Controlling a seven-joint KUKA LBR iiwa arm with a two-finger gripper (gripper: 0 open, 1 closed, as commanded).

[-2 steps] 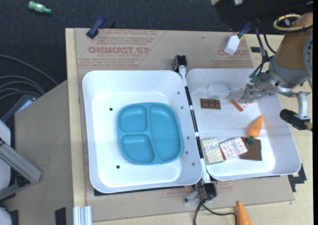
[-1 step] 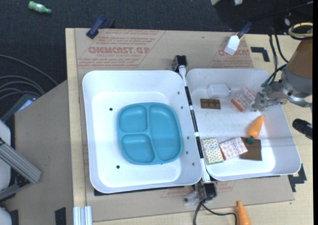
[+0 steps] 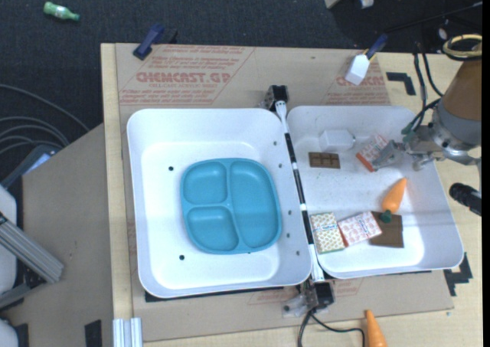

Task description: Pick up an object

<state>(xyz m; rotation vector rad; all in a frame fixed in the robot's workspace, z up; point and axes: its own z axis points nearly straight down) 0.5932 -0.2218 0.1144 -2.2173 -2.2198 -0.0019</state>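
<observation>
Blue tray [image 3: 230,206] in left bin [image 3: 145,184].

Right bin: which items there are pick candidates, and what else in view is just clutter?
Pick candidates, right bin:
- toy carrot
- chocolate bar
- red-and-white packet, nearest the gripper
- patterned packets
- brown piece
- white block

Lying about:
- blue divided plate in left bin
- green object on floor
- blue clip on bench

We see two smooth, glossy white plastic bins [image 3: 145,184], a matt blue plastic divided plate [image 3: 230,206], and a worktop [image 3: 191,70] of matt brown cardboard.
</observation>
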